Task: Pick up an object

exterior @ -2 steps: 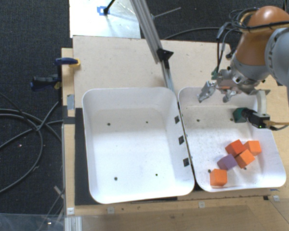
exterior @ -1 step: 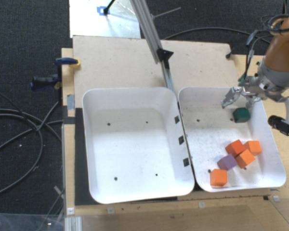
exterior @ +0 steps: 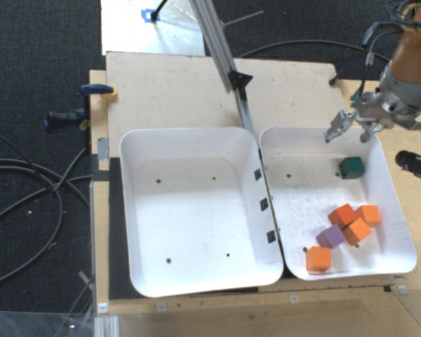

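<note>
In the right bin [exterior: 295, 188] lie a dark green block [exterior: 351, 167] near the far right wall, three orange blocks [exterior: 343, 215] [exterior: 370, 215] [exterior: 318, 259], another orange one [exterior: 358, 231], and a purple block [exterior: 330, 236] among them. My gripper [exterior: 351, 130] hangs over the bin's far right corner, above and just behind the green block, open with nothing between its fingers [exterior: 335, 128].
The left bin [exterior: 189, 209] sits beside the right one, joined at a divider with black clips [exterior: 263, 203]. A slanted metal pole [exterior: 217, 41] crosses the back of the bench. A blue clamp [exterior: 77, 118] grips the bench's left edge. Cables lie on the floor at left.
</note>
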You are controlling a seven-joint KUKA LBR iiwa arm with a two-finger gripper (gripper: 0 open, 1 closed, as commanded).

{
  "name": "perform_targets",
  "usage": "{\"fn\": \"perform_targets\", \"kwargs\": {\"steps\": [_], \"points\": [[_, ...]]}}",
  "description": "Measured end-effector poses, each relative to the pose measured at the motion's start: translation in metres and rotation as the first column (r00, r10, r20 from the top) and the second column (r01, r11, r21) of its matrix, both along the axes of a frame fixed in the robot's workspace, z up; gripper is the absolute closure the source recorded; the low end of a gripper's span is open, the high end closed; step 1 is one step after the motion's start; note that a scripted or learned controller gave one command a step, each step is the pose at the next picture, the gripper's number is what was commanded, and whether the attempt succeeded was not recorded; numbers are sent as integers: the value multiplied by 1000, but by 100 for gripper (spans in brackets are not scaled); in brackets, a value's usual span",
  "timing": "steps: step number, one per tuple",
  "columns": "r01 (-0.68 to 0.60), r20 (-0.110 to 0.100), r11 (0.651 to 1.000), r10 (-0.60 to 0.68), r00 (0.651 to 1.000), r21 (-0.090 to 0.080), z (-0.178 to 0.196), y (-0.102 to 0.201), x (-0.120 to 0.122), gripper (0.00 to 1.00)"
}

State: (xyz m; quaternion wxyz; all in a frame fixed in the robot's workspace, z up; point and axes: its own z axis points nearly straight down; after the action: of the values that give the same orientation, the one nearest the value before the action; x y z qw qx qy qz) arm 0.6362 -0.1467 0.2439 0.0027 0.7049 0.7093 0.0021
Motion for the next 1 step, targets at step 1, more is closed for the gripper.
{"fn": "perform_targets", "kwargs": {"steps": [1], "points": [[10, -12, 1000, -10, 1000, -1, -99, -64, -28, 0]]}}
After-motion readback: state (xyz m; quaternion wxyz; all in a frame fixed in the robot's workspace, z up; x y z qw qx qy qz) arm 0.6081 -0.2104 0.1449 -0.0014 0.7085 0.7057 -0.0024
